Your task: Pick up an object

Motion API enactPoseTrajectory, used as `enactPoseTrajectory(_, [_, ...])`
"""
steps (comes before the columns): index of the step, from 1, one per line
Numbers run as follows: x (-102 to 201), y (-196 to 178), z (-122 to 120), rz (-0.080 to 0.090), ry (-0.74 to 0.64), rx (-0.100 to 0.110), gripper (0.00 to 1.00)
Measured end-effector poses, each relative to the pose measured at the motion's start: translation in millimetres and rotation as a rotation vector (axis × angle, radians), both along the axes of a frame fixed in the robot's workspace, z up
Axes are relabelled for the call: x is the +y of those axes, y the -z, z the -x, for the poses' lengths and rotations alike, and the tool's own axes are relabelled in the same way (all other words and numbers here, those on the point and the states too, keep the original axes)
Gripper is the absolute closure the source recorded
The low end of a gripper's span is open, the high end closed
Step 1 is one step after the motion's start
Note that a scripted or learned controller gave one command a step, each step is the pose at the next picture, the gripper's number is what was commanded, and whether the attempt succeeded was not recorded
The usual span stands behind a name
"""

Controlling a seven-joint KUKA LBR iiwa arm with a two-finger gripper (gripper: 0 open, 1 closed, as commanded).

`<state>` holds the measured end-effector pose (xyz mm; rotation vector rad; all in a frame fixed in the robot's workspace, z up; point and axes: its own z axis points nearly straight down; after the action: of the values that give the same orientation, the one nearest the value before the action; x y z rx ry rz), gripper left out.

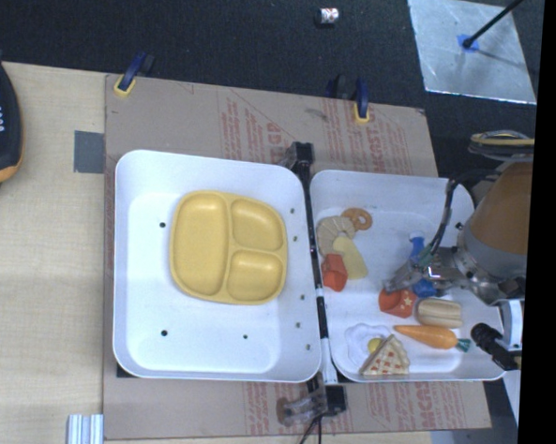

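While my gripper [416, 276] hangs low in the right bin [393, 191] just beside the red toy [396, 301], I cannot tell the jaws' state; next, I judge, closing and lifting.

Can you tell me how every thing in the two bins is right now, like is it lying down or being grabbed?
Yellow plate: flat in the left bin.
Pretzel: lying in the right bin.
Carrot: lying on its side.
Sandwich wedge: lying flat.
Red toy: lying loose.
Bread roll: lying above the carrot.
Gripper: low over a red-orange piece; hold unclear.
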<state>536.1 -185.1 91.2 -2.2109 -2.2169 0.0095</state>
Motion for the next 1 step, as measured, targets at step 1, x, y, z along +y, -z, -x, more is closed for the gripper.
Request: enactPoseTrajectory(1, [47.6, -1.0, -48.3, 0.003, -0.009, -0.013, 0.00])
